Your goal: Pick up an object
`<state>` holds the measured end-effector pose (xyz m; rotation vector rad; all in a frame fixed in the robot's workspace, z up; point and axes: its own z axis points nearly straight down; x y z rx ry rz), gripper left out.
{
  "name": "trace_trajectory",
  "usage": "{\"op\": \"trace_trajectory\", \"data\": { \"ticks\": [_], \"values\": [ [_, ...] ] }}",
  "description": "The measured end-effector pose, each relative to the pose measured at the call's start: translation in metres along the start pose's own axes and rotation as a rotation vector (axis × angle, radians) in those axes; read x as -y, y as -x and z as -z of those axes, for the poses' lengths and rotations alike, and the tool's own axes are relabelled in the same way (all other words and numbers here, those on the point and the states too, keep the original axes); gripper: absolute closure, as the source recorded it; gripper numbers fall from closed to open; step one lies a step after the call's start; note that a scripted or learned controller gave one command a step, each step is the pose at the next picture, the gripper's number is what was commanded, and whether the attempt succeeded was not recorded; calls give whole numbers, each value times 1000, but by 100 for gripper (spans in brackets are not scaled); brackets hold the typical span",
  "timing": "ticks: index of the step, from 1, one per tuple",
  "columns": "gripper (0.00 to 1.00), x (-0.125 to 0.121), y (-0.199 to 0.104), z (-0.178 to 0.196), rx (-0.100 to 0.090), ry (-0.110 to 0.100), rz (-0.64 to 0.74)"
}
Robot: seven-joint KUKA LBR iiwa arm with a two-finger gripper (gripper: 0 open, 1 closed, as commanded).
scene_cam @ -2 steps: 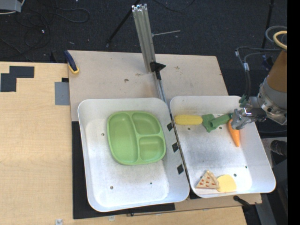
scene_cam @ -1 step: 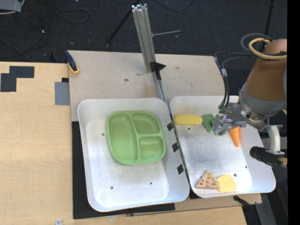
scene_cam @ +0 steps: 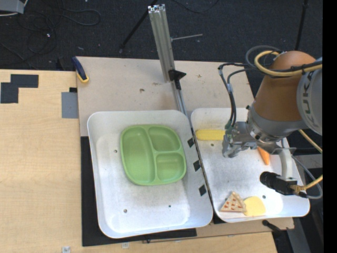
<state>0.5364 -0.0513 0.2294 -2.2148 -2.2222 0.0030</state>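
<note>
My gripper (scene_cam: 230, 147) hangs low over the upper part of the right bin (scene_cam: 239, 181), reaching in from the right. A yellow, corn-like piece (scene_cam: 209, 135) lies just to its left, with its right end at the gripper. A small orange carrot-like piece (scene_cam: 264, 156) sits right of the gripper, partly hidden by the wrist. Near the bin's front edge lie a triangular pizza-slice toy (scene_cam: 233, 203) and a yellow wedge (scene_cam: 255, 206), touching each other. I see nothing lifted by the gripper.
The left bin (scene_cam: 105, 194) holds a green divided plate (scene_cam: 153, 155). A metal post (scene_cam: 162, 44) rises behind the bins. A ridge with black clips (scene_cam: 196, 165) separates the two bins.
</note>
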Motion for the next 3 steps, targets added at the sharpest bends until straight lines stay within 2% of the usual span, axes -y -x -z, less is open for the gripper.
{"op": "trace_trajectory", "data": {
  "ticks": [2,3],
  "values": [
    [100,24,-108,8,0,-1,2],
    [100,23,-159,-8,1,-4,1]
  ]
}}
